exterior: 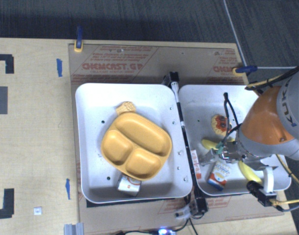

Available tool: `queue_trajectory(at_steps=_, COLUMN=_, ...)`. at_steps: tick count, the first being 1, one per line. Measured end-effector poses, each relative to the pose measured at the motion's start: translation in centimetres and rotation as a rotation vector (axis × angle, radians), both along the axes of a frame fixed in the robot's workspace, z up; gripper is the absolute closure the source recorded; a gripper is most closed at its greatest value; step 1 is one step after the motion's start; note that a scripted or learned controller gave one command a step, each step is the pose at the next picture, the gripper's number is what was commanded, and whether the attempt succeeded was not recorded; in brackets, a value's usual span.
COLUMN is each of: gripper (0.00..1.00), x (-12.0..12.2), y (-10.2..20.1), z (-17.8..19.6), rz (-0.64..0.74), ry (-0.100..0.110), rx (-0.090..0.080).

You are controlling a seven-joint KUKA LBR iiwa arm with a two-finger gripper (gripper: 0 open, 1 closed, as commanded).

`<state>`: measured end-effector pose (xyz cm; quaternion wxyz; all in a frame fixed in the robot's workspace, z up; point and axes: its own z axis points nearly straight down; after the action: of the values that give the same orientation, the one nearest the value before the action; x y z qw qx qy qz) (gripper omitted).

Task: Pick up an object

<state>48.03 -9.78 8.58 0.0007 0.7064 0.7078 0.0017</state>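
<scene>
My gripper [222,153] is down in the right bin [198,102], low among a cluster of small things, and my own wrist hides its tip, so I cannot tell its state or whether anything is caught in it. The candidates lie close around me: a yellow banana-shaped piece [210,143] just to the left of the wrist, a second yellow piece [249,173] to its lower right, a small carton with a red and blue base [218,176] just below, and a round red and yellow toy [220,123] a little further up the bin. To my mind the carton or the left banana piece is the sensible target, since both lie nearest the tip. To do this well I ought to settle on one item alone, centre over its narrow dimension, and come straight down, because the pieces are crowded and a slanted approach would likely nudge a neighbour. The black cable [229,112] trailing across the bin near the toy is something I would keep away from. The left bin [85,131] holds a yellow divided tray [135,145], with a small biscuit-like piece [126,106] at its upper edge and a small white box [128,185] tucked under its lower edge; these are well apart from me.
</scene>
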Motion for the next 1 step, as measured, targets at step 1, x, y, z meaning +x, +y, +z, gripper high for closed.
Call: queue_trajectory(at_steps=1, gripper=0.0, x=0.0, y=0.18, z=0.01, rz=-0.002, ry=-0.001, rx=-0.003)
